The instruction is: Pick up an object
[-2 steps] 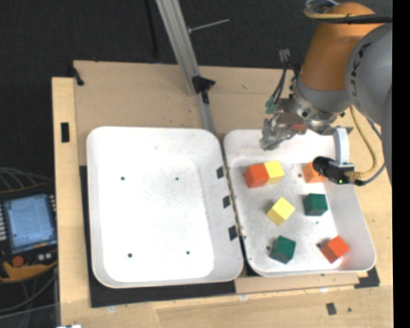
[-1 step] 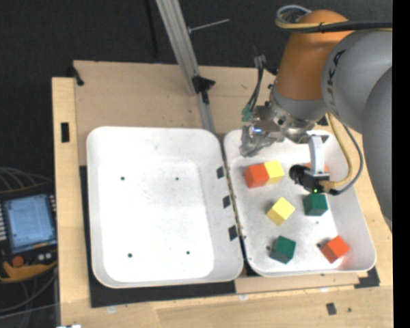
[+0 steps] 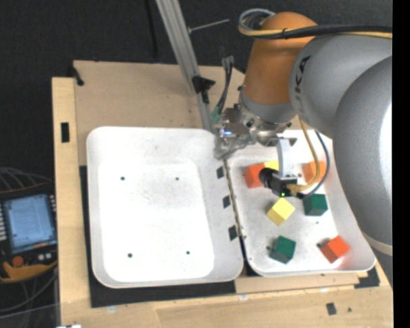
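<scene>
Arm: the grey arm [image 3: 342,80] reaches in from the right, orange band up top, wrist low over the back of the right bin [image 3: 256,219].
End effector: the end effector [image 3: 265,142] hangs over that bin's far end, close to the wall it shares with the left bin [image 3: 157,203]. Spread or pressed together? Cannot tell, the wrist covers it.
Nearest candidate: an orange block [image 3: 253,175] lies on the bin floor just below the end effector. It looks like the likeliest target, but that's a guess.
Other candidates: a yellow block [image 3: 281,211] mid-bin, a green block [image 3: 316,204] just beside it, a second green block [image 3: 283,249] near the front, and a second orange block [image 3: 334,249] at the front right corner. All of them rest on the floor of the right bin.
Done so far: the approach, by the look of it. The arm is over the right bin, which sits flat on the surface [image 3: 123,94].
Left to do: everything that counts. No block shows as gripped or raised; closing on one and lifting it clear have not yet happened.
Progress: early, I'd judge.
</scene>
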